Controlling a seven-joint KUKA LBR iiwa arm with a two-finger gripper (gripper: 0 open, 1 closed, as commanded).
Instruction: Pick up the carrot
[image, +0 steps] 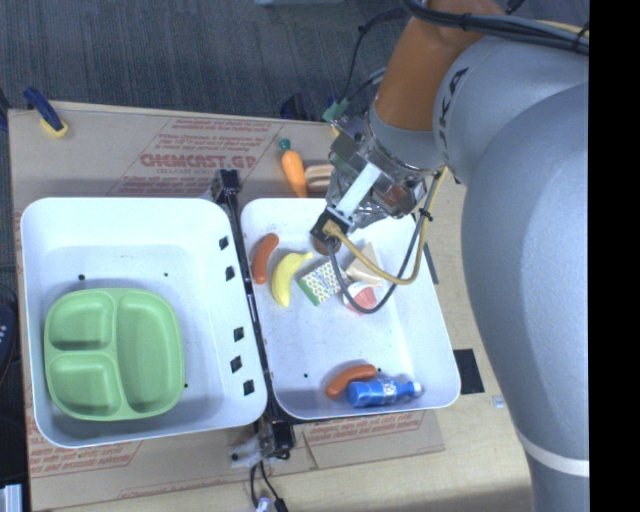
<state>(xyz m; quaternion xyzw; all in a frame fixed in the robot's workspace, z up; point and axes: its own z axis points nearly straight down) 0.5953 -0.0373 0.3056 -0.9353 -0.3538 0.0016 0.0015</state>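
Broadly: we see a bench laid with printed cardboard (200, 150), and dark carpet (150, 50) beyond its far edge. Two white bins sit side by side on the cardboard, with black clips (228, 185) along their shared edge.

Left bin (40, 230): a green divided plate (115, 352) toward its near left corner; the floor beyond it is bare.

Right bin (435, 360): a sausage (263, 258) and a banana (287, 277) near the left wall, with a green patterned block (320, 285) just beside them. A second sausage (350, 379) and a blue bottle (383, 391) touch at the near edge.

The carrot (292, 172) lies outside both bins, on the cardboard just past the right bin's far left corner. A tan item (318, 180) lies beside it. We note open cardboard to the carrot's left.

The gripper (372, 205) hangs over the right bin's far edge. We cannot tell whether it is open or closed.
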